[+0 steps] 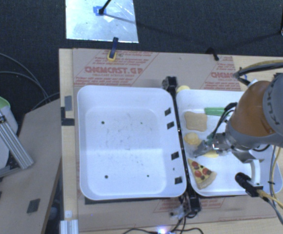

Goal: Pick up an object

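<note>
Camera view: the surface carries two shallow white bins side by side, and all the loose objects lie in the right bin, which is likely why the arm leans over that one while the left bin gets no attention. In the right bin a tan bread-like slice lies near the dividing rim, with a green piece just beside it toward the arm. Below the slice sits a small yellow piece, and nearer the front rim a pizza slice toy lies flat. A small yellow ball rests at the back rim, between the two bins.

The gripper is down low in the right bin, just beside the small yellow piece and above the pizza slice toy. A second yellow object shows right at the tips, touching or nearly so. The jaws look to be closing in around it, yet the metal parts blur together here, so I cannot tell whether they are spread or pressed together, nor whether anything is truly pinched. Judging by position, that yellow object seems the intended pick.
</note>
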